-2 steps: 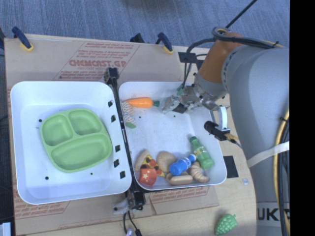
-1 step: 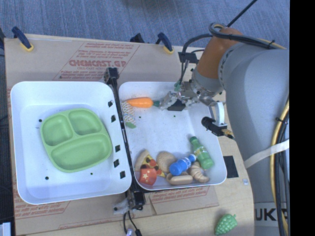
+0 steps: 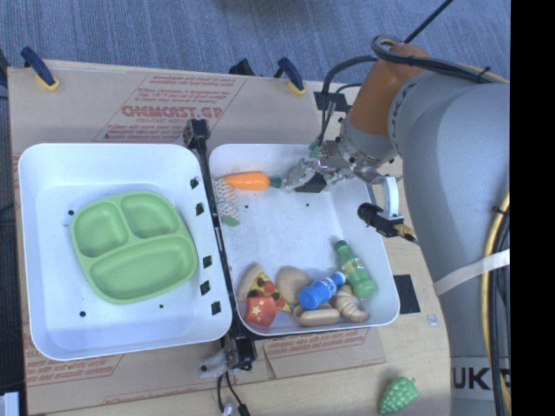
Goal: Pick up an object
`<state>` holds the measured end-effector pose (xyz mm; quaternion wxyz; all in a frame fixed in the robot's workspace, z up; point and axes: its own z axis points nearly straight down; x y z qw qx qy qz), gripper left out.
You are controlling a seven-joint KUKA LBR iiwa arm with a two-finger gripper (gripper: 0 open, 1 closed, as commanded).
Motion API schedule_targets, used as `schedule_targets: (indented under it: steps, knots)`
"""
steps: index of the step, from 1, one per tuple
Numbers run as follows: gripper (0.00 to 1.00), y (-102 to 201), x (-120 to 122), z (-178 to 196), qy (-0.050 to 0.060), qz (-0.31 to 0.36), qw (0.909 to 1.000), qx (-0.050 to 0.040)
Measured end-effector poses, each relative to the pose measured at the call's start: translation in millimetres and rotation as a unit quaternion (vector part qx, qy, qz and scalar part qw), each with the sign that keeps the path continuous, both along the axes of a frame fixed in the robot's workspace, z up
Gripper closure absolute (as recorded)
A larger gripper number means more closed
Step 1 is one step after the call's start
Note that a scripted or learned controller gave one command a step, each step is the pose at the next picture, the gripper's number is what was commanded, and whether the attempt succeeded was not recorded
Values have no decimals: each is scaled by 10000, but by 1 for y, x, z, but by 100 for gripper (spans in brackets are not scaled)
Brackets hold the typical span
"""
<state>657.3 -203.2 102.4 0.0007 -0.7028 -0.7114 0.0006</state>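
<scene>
Red print reading "CHEMCAST GP" is showing on the brown cardboard sheet (image 3: 165,102) behind the bins; smaller lines beneath are staying illegible. White letters "UK" are showing on the arm base (image 3: 475,378).

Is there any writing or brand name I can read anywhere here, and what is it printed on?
"CHEMCAST GP": red print on the brown cardboard sheet under the bins; the smaller red lines around it are too blurred to read.
"UK": white letters on the arm's base, cut off at the edge.
Blue bottle and green bottle: labels unreadable.
</scene>
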Motion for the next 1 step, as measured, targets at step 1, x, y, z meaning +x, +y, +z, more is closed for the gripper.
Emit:
schedule_targets:
  steps: [1]
  knots:
    - [100,81,-27,129,-21,-26,10000,4]
